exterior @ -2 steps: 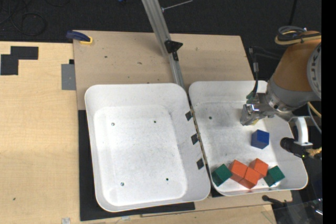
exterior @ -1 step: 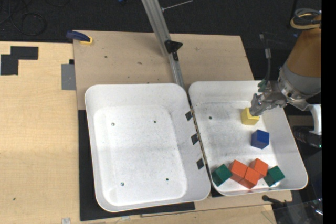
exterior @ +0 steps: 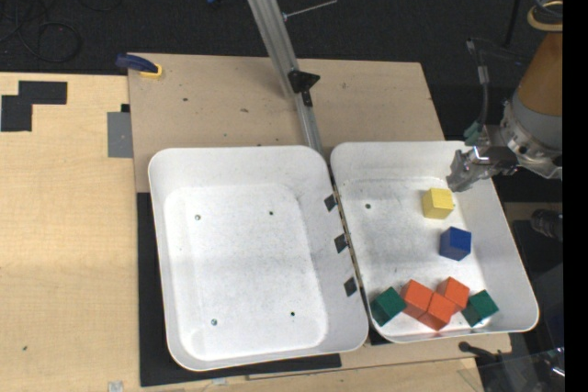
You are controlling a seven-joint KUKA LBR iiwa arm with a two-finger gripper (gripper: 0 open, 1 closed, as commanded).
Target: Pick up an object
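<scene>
Seemingly empty end effector (exterior: 462, 172), above yellow cube (exterior: 438, 203)

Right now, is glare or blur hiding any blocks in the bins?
Camera view: even lighting, no glare on the right bin; yellow block and blue block read sharp with short soft shadows; the gripper looks slightly blurred.

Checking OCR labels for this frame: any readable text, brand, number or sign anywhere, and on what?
None readable.
Yellow block, blue block, orange blocks and green blocks: plain faces, no print.
Both white bins: unmarked.
Gripper and aluminium rail: any marking there is too small to tell.
</scene>
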